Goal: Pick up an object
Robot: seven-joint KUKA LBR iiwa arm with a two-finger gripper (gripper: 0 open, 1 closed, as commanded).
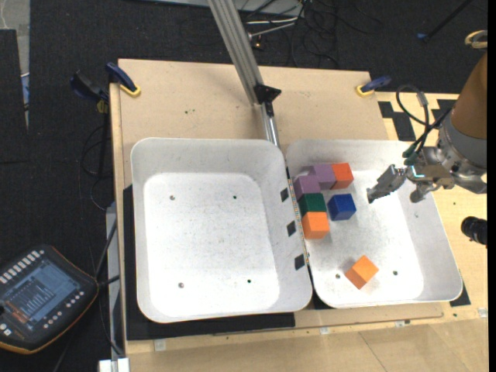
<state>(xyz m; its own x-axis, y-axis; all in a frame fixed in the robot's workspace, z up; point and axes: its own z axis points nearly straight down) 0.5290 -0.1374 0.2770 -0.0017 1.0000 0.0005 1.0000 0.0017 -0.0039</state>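
The right bin [434, 239] holds several small blocks. A purple block [313, 180] and an orange block [342, 174] lie near its upper left. Just below them are a green block [313, 202], a blue block [341, 206] and another orange block [315, 224]. A third orange block [361, 272] lies alone toward the front. My gripper [403, 187] hovers over the bin's right half, to the right of the blue block. Its fingers stand spread apart, open, with nothing between them.
The left bin [155, 169] sits beside the right one. A slanted metal pole [236, 41] runs from the top down to the bins' shared edge. A teach pendant [39, 293] lies off the bench at lower left. Clamps [124, 80] grip the board's back corners.
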